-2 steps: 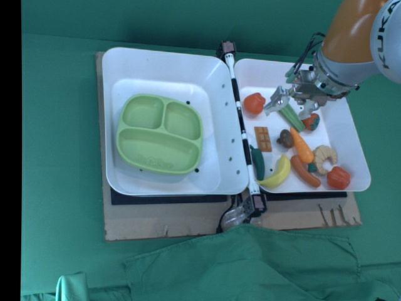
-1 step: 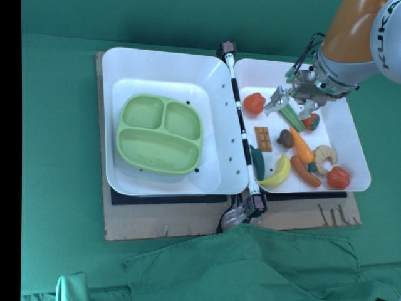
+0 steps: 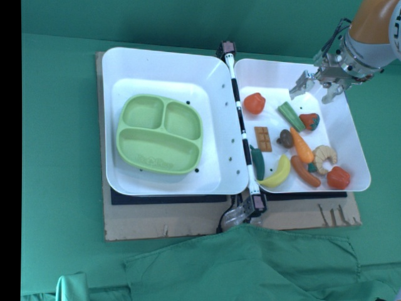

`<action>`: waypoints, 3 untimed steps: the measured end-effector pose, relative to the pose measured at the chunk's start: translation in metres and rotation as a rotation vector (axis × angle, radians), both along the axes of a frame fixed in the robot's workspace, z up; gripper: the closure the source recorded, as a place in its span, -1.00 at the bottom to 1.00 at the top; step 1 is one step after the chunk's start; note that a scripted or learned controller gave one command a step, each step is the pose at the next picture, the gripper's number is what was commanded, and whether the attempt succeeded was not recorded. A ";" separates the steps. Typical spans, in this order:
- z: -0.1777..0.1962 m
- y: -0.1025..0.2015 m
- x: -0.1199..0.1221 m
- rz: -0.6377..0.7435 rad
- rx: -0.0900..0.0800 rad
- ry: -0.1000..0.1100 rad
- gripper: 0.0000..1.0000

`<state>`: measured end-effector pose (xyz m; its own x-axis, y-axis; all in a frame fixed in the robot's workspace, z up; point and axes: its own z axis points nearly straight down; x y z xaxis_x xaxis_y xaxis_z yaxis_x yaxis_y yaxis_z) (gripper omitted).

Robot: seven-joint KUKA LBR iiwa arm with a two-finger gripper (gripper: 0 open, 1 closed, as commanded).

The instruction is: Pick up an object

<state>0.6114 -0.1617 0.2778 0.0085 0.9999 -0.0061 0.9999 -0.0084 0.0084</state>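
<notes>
Metal 2-finger hand, fingers spread apart and gripping nothing, above the glossy white plastic bin; smooth curved yellow plastic banana at that bin's near edge.

Bright, even light from overhead; the white bins glare almost featureless, with soft shadows under their near rims. The picture is slightly soft, and the arm at top right is a little blurred

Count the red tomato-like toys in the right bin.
2: one tomato near the bin's upper left, another tomato in the lower right corner. A smaller red-and-green piece looks different.
</notes>
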 end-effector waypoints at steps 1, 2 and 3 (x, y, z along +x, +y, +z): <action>-0.001 -0.027 0.066 0.006 0.000 -0.003 -1.00; 0.056 0.057 0.072 0.014 0.006 -0.006 -1.00; -0.043 0.067 0.089 0.007 0.005 0.013 -1.00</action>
